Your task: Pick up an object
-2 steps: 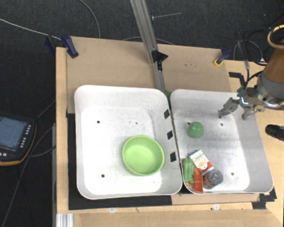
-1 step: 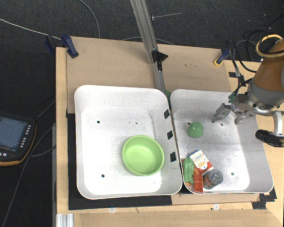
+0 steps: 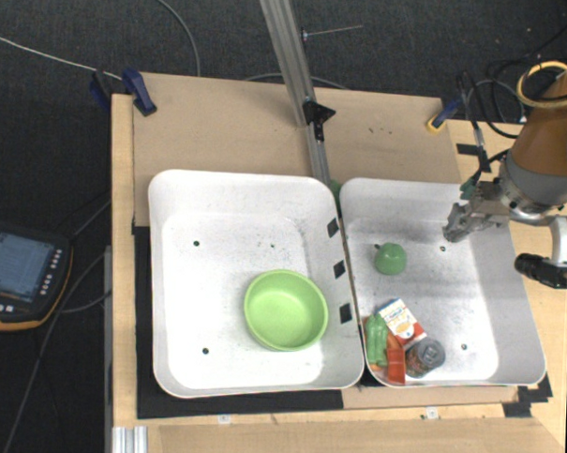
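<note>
Hovering over the upper right part of the right bin point(image 3: 506, 278), the gripper point(image 3: 457, 224) hangs from the grey and orange arm point(image 3: 542, 138) with nothing between its tips; whether the pincer is spread or closed I cannot tell from this slanted view, so the approach should not count on either.

Nearest to it lies a small green apple-like fruit point(image 3: 390, 258), alone on bare bin floor, below and to the left of the gripper and well apart from the walls; it looks the best target, since nothing crowds it. Further down, in the bin's lower left corner, a small orange-and-white carton point(image 3: 397, 320), a red and green packet point(image 3: 383, 352) and a dark round tin-like thing point(image 3: 428, 354) lie touching or nearly so; a grasp there would likely catch two things or the wall. A light green bowl point(image 3: 285, 310) sits in the left bin point(image 3: 197, 264), near the divider; its wide rim seems a poor fit for two fingers.

To do this step well, I judge the arm should centre over the fruit, come straight down with the pincer wide, and close across the fruit's middle; being round, it may roll or squirt out if caught off-centre.
</note>
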You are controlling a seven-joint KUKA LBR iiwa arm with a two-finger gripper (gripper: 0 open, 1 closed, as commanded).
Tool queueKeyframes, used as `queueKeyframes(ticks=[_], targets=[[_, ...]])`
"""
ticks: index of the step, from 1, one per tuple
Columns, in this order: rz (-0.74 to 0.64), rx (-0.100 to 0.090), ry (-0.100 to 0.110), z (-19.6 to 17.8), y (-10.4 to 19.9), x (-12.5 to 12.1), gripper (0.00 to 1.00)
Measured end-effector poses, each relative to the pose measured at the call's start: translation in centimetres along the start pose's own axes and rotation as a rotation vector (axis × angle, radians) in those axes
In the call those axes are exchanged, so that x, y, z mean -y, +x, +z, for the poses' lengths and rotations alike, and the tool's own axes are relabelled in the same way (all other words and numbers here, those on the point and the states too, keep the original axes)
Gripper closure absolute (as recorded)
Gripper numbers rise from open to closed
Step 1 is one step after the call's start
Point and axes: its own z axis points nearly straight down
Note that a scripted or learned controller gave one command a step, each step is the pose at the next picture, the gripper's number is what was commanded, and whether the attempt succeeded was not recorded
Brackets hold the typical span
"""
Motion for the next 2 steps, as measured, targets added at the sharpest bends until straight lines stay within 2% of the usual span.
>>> queueKeyframes(ticks=[1, 2], targets=[[0.001, 0.001, -0.003, -6.3, -0.3, 0.2, 1.00], [0.001, 0.001, -0.003, -10.8, -0.3, 0.1, 1.00]])
